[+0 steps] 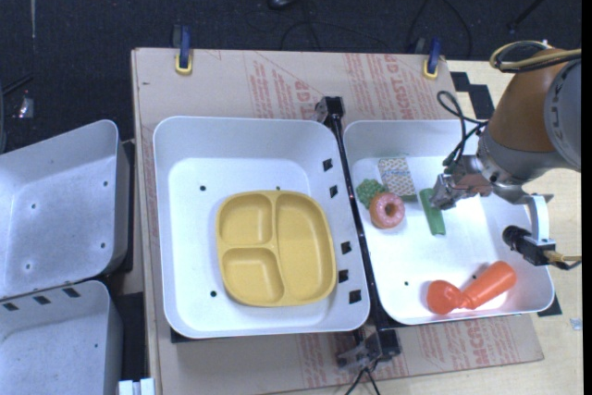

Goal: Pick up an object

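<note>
Evidently the arm has reached into the right bin point(518, 190) from the side so that its gripper point(450, 190) sits low over the green stick-shaped piece point(435, 213), which lies on the bin floor just beside the pink-frosted doughnut point(388, 211); that green piece looks like the likeliest pick, since the tool hangs directly at its upper end. How wide the gripper is set, and whether anything is in it, I cannot tell, because the wrist body covers the tip from above. Relative to the doughnut, a green leafy toy point(369, 191) touches it on the side toward the left bin point(185, 227), a speckled card-like packet point(396, 173) lies just beyond it toward the bin's far wall, and an orange bottle-shaped toy point(470, 289) rests well apart near the front wall. The doughnut's closeness could crowd a grasp on the green piece. A yellow divided plate point(276, 247) lies alone in the left bin, well clear of the work.
</note>
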